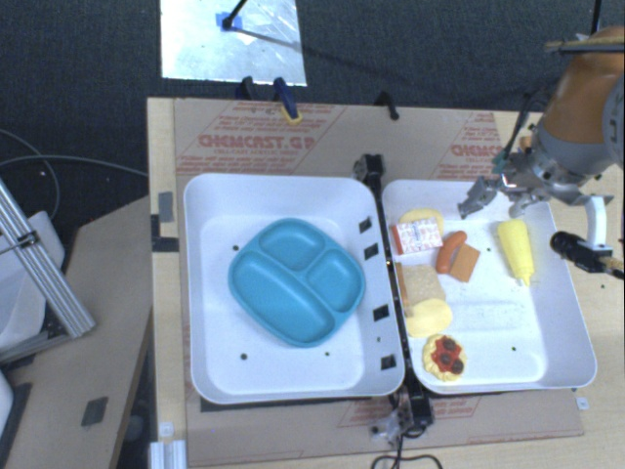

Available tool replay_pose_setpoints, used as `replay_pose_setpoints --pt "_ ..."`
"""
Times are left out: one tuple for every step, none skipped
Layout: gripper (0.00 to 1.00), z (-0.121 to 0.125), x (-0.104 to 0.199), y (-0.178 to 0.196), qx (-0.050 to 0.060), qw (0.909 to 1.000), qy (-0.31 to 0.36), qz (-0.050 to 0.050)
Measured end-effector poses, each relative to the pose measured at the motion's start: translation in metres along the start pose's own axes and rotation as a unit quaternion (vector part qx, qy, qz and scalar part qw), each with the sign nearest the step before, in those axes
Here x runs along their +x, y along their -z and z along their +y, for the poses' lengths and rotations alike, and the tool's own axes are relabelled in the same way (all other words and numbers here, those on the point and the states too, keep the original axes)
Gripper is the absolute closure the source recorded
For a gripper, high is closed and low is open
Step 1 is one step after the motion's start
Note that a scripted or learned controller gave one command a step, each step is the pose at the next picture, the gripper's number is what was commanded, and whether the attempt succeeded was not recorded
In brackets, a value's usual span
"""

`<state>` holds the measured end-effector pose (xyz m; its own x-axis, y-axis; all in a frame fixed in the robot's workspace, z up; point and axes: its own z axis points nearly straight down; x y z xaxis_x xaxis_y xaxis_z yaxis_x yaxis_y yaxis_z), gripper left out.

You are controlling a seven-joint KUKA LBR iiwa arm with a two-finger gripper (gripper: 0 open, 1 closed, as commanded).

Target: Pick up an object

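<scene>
I have the gripper [498,195] hanging over the far edge of the right bin [562,335], its fingers spread and grasping nothing, so I judge the pick has not begun. The candidates lie loose in that bin: a yellow corn cob [516,249] nearest the gripper, an orange sausage piece [455,254] and a red-and-white packet [417,234] toward the divider, a small pizza [445,356] at the bin's near edge. The blue divided plate [296,281] sits alone in the left bin [210,369], presumably as the place for picked things.
</scene>
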<state>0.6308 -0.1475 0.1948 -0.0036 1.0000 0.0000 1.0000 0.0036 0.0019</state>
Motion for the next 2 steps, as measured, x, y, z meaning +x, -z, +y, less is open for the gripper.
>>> replay_pose_setpoints --pt "0.00 0.041 0.020 -0.112 -0.002 1.0000 0.002 0.000" --pt "0.00 -0.019 0.024 -0.106 -0.004 1.0000 -0.002 -0.001"
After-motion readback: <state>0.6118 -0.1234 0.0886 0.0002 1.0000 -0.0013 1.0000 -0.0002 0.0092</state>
